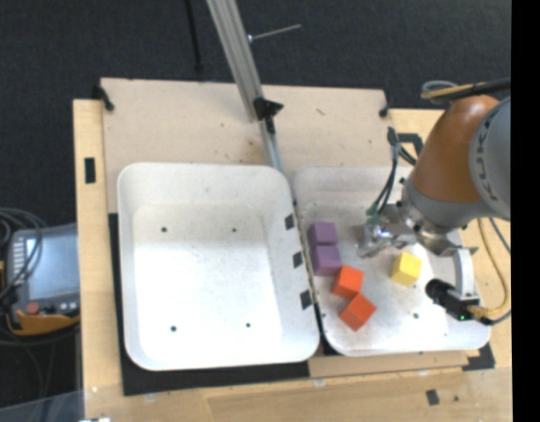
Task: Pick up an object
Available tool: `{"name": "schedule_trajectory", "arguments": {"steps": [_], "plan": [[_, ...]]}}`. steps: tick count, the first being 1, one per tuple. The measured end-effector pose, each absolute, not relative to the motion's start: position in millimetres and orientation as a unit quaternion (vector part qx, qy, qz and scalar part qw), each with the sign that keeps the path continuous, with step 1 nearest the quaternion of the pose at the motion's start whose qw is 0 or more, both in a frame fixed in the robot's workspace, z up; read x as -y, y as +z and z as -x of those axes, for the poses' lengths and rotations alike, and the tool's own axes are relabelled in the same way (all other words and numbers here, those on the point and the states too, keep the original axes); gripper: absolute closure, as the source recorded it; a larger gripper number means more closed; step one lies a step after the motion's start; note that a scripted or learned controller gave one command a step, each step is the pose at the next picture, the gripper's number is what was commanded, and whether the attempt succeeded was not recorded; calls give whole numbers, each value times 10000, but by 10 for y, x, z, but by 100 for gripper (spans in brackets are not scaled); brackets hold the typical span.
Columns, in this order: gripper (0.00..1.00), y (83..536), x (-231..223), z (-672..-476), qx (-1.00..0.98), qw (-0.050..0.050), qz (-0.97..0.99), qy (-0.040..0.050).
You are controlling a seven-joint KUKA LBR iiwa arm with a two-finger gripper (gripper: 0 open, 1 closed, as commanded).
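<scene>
In the right bin (340, 187) lie two purple blocks (324, 244), one just above the other, two orange blocks (352, 296) below them, and a yellow block (406, 268) further right. My gripper (376, 238) hangs low over the right bin, between the purple blocks and the yellow block, just up and left of the yellow one. The wrist and arm above cover most of it, and I see no block between its fingers.
The left bin (208, 266) sits beside the right one. A slanted metal rail (239, 51) runs from the top down to the bins' shared edge. Cables and a connector (450, 299) hang off the wrist over the right bin's lower right.
</scene>
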State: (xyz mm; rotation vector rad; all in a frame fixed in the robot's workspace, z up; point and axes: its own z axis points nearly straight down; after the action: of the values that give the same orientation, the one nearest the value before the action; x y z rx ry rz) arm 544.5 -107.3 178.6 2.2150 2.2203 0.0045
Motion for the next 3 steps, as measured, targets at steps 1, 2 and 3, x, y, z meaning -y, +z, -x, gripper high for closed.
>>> {"name": "schedule_trajectory", "arguments": {"steps": [1,2,3], "plan": [[100,2429,1106,-5482,-7083,39,-7059,24],[100,2455,1112,-5490,-7097,14,-7045,3],[100,2499,627,-5736,-7098,8,-7044,13]]}}
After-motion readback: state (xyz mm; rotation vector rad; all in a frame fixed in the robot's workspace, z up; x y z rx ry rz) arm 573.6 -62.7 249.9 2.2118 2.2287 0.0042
